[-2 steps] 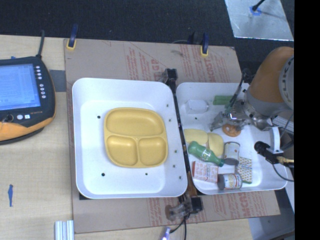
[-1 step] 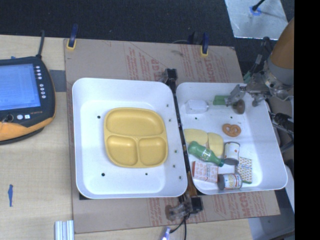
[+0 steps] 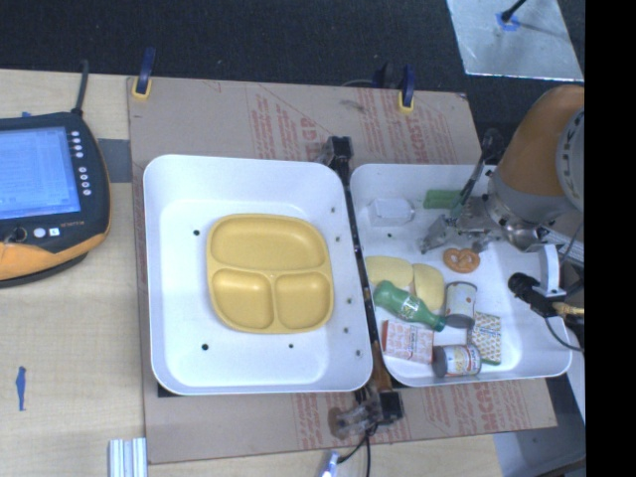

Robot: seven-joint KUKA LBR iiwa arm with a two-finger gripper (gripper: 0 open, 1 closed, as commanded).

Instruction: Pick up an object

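While the arm (image 3: 542, 162) hangs over the upper right of the frame, above the far part of the right bin (image 3: 537, 368), the task seems to be in its approach step: nothing is lifted, and every object lies on the bin floor. The gripper (image 3: 452, 229) reaches toward the left from the wrist, low over the bin, and I cannot tell from this view how its fingers stand. The nearest candidate is the pretzel (image 3: 461, 259), a small brown ring lying just below and a little right of the tip, near it but seemingly apart. A green block (image 3: 441, 199) lies just above the tip, and a clear cup (image 3: 391, 211) to its left. Lower in the bin are a yellow piece (image 3: 429, 283), a green bottle (image 3: 405, 304), two cans (image 3: 458, 299) and a red box (image 3: 407, 342), crowded together. The left bin (image 3: 169, 361) holds a yellow tray (image 3: 268, 271). I judge the next move calls for centring over one object, then a straight descent.
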